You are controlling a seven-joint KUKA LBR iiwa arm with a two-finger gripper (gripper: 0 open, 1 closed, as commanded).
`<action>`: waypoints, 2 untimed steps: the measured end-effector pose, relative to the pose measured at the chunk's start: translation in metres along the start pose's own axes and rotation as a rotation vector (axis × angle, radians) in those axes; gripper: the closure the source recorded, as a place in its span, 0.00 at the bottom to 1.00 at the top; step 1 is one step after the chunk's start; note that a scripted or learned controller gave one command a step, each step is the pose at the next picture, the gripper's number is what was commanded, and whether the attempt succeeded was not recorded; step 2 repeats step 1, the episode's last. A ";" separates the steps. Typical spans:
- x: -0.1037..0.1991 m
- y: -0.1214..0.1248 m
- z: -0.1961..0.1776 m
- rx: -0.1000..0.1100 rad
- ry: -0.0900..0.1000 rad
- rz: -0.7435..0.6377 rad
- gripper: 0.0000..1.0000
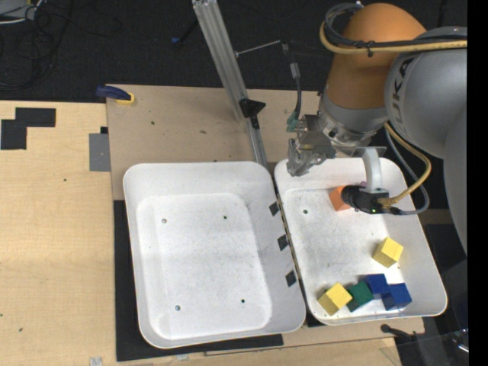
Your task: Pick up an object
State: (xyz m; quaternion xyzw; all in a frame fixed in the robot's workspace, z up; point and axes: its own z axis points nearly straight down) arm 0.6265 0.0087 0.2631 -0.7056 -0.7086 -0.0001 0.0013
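My gripper (pixel 300 161) hangs over the far left corner of the right bin (pixel 316 242), under the grey arm with its orange band. Nothing shows between its tips. An orange block (pixel 337 198) lies just to its right in the bin, partly covered by a black fitting on the arm's cable. One yellow block (pixel 388 252) sits alone near the bin's right side. Along the bin's near edge lie another yellow block (pixel 334 298), a green block (pixel 358 294) and two blue blocks (pixel 379 284) (pixel 396 296), bunched together.
The left bin (pixel 200 254) stands beside the right one, joined by black clips along the shared edge. A slanted metal rail (pixel 229 75) rises behind the bins, close to my gripper. The wooden bench spreads to the left.
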 end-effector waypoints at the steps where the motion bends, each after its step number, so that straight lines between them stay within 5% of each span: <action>1: 0.058 0.011 0.014 0.001 0.000 0.001 1.00; 2: 0.058 0.011 0.014 0.001 0.000 0.001 1.00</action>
